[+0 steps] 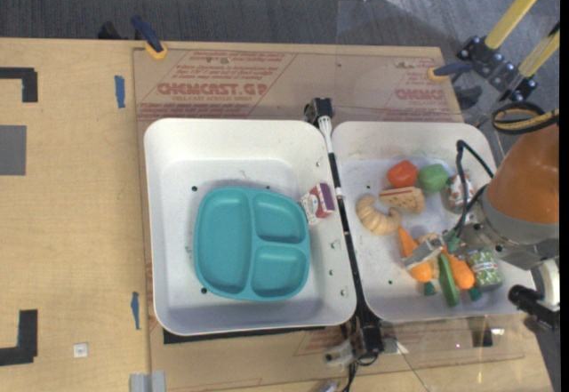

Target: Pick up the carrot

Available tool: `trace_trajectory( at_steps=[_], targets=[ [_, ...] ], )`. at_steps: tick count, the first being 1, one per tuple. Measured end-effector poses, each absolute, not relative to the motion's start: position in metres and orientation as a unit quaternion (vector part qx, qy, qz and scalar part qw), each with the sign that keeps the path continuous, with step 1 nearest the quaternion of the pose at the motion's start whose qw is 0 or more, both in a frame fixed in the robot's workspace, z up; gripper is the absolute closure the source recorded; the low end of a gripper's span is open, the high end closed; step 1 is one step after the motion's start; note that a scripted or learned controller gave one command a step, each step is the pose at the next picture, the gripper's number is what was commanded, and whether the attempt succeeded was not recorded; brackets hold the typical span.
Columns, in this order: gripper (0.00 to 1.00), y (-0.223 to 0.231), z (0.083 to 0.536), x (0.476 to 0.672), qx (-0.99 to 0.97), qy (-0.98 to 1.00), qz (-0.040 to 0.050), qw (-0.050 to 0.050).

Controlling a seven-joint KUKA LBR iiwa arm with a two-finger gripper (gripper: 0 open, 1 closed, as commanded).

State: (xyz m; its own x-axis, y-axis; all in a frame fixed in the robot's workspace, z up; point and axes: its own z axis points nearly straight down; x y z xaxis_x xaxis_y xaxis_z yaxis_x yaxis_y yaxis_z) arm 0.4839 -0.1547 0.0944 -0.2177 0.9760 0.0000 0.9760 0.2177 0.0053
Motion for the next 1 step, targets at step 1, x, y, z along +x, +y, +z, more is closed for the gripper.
trace_trajectory(
  at_steps=[1],
  targets=[
    [1.00,-0.0981,0.0885,0.4840,0.637,0.770,0.0025,0.005]
  ],
)
